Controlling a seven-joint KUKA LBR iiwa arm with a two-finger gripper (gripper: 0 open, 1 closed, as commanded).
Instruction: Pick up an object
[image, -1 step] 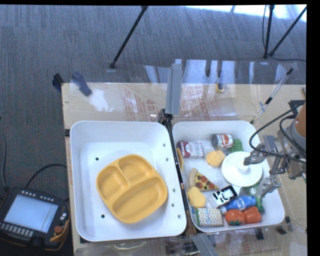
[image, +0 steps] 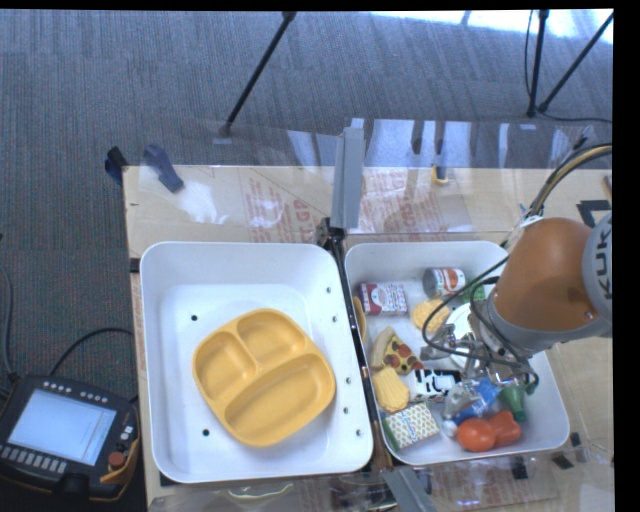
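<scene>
My gripper (image: 472, 392) reaches down into the right bin (image: 556, 428), under the arm's orange band (image: 545, 285). It hangs over a blue and white packet (image: 484, 396) in the bin's near right part, close to a black and white cow-patterned item (image: 434, 381). Around it lie a green item (image: 515, 402), an orange-red toy (image: 488, 433) and a checked cracker box (image: 411, 425). Farther off lie a yellow corn piece (image: 390, 390), a pizza slice (image: 396, 353), a red and white carton (image: 385, 298) and a small can (image: 443, 280). Part of the bin is hidden by the arm.
The left bin (image: 170, 290) holds a yellow divided plate (image: 263, 375). A metal post (image: 347, 180) stands behind the gap between the bins. A teach pendant (image: 65, 425) lies on the floor at the left. Tripod legs stand beyond the bench.
</scene>
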